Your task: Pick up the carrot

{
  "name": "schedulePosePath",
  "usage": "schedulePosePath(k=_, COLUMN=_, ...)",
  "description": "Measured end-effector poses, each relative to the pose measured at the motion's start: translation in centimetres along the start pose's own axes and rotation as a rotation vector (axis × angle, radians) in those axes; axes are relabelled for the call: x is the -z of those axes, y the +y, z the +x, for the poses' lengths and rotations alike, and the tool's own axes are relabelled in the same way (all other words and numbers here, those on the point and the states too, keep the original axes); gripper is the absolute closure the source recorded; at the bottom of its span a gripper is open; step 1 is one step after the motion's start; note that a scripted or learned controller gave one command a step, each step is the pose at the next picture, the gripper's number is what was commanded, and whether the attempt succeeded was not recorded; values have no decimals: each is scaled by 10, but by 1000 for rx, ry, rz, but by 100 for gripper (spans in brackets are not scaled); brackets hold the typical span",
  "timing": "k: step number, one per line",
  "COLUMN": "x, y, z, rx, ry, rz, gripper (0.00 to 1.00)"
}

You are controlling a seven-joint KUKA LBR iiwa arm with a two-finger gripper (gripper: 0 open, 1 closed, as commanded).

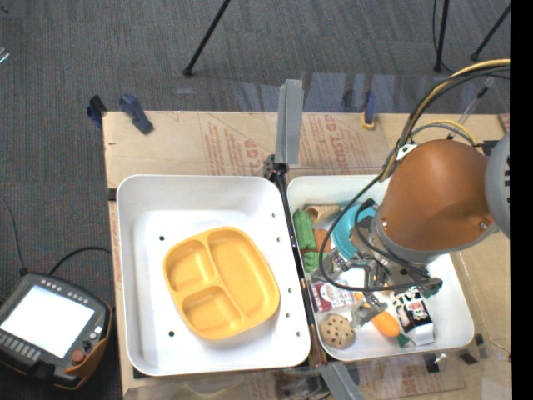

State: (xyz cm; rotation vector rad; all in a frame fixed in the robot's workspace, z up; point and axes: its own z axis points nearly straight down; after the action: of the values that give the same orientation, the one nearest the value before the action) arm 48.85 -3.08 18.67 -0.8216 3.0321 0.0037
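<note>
carrot (385,324) lies low in the right bin (463,307), beside a cookie (337,331), hand (366,294) hovering just above, whether it's apart i cannot tell. looks light, stiff, smooth; grip across its middle.

Dark grey carpet floor (125,40), tripod legs (210,28)
</note>
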Motion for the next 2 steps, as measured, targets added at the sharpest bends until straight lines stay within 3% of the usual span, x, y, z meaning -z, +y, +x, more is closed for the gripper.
schedulePosePath(k=1, x=-92, y=-51, z=26, rx=-87, ry=-3, rz=2, gripper=0)
schedulePosePath(k=2, x=-81, y=-49, z=22, rx=-83, ry=-10, rz=3, gripper=100)
